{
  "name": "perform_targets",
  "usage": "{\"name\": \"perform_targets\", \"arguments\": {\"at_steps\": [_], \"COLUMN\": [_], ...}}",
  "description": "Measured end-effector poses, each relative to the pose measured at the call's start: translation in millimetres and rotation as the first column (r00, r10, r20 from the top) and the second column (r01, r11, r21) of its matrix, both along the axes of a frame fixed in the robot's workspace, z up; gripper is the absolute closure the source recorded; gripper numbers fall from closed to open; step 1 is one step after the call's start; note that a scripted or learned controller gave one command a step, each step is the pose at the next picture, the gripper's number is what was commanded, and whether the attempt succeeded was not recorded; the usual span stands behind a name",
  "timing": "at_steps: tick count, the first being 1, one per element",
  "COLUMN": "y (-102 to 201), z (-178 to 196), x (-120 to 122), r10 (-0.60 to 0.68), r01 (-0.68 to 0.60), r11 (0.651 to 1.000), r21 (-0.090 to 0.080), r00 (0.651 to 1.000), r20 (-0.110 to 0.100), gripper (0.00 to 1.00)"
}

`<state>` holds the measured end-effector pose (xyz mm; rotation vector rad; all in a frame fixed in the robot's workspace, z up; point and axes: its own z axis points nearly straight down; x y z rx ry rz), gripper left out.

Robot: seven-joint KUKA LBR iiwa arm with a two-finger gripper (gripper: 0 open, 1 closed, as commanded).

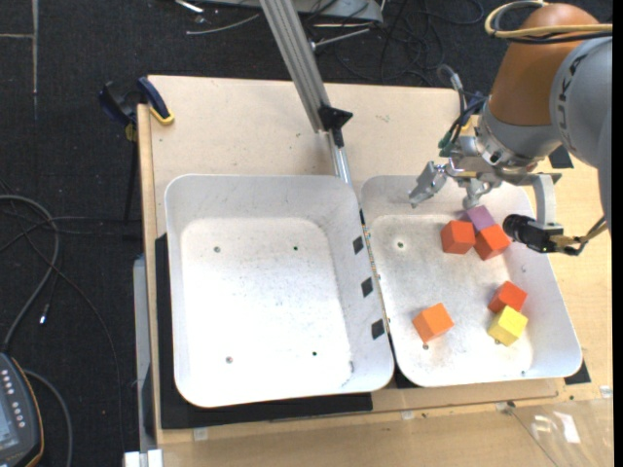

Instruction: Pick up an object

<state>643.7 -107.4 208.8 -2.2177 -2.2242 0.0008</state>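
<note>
Several small blocks lie in the right bin [545, 358]. A red-orange cube [457, 236] sits near the bin's back, beside a purple block [480, 218] and another red-orange cube [492, 241]. Further forward are an orange cube [433, 321], an orange cube [507, 297] and a yellow cube [507, 327] touching it. My gripper [448, 195] hangs over the back edge of the right bin, just behind the red-orange and purple blocks. It is open, its fingers spread wide with nothing between them.
The left bin [195, 202] lies beside the right one, with black clips [369, 285] along the shared rim. A slanted metal pole [297, 52] ends at the bench behind the bins. A blue-yellow clamp [146, 100] sits at the bench's back left corner.
</note>
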Motion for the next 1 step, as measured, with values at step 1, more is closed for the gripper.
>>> {"name": "perform_targets", "arguments": {"at_steps": [1], "y": [-70.6], "z": [-115.4], "x": [-54.8], "r10": [-0.009], "r01": [0.009], "r11": [1.0], "r21": [0.0], "r00": [1.0], "r20": [-0.008], "gripper": [0.0]}}
